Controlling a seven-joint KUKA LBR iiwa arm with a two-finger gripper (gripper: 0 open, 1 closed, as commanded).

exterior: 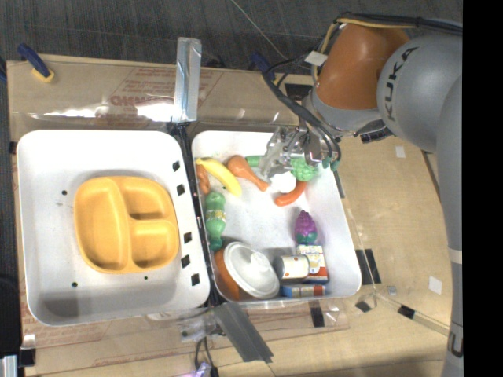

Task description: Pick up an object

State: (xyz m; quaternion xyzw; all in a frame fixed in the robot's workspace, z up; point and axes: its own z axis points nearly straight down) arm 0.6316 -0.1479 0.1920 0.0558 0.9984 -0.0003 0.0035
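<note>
My gripper [294, 152] hangs low over the far end of the right bin [346, 234], under the grey arm with the orange band. Right beside and partly under it lies a green leafy toy [303, 170], touching or nearly touching the metal. A white piece [280, 183] and an orange-red pepper [288, 195] lie just in front. To the gripper's left are an orange drumstick [245, 171] and a yellow banana [221, 176]. Whether anything is held cannot be made out.
The right bin also holds a green toy [214, 212] by its left wall, purple grapes [306, 227], an orange bowl with a white lid [245, 272], a small can [294, 268] and a box [313, 261]. A yellow divided tray [126, 222] lies in the left bin [39, 171].
</note>
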